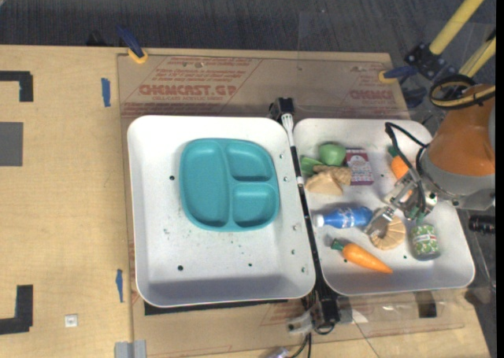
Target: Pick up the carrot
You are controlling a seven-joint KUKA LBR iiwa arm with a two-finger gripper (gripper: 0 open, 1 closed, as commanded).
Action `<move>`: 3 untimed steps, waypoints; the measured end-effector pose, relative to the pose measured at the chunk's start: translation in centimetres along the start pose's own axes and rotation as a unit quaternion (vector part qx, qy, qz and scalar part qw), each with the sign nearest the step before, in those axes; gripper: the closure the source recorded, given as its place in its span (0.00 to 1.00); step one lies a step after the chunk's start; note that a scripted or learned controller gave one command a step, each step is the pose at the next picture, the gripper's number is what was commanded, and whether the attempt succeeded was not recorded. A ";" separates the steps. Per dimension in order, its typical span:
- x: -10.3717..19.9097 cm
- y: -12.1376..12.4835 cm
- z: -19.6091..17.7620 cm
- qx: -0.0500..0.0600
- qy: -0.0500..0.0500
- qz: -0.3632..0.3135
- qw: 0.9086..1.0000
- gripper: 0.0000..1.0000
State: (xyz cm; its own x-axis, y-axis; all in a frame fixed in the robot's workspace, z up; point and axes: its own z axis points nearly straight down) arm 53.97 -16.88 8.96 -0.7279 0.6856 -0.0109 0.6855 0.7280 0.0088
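The carrot, orange with a green stub at its left end, lies flat near the front of the right bin. My gripper hangs over the bin's middle right, above and to the right of the carrot and apart from it. It is open, and its fingers hold nothing. They sit over a round tan cookie.
The right bin also holds a blue bottle, a green-capped jar, a tan bread piece, a green fruit, a small red-and-white box and an orange piece. A teal divided plate sits in the left bin.
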 end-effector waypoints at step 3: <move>6.2 7.3 -9.5 0.002 0.006 -0.144 0.990 1.00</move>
State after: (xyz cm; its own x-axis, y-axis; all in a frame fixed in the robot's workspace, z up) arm 54.33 -7.35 18.50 -0.8934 0.4493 -0.0014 0.4493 0.8934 0.0029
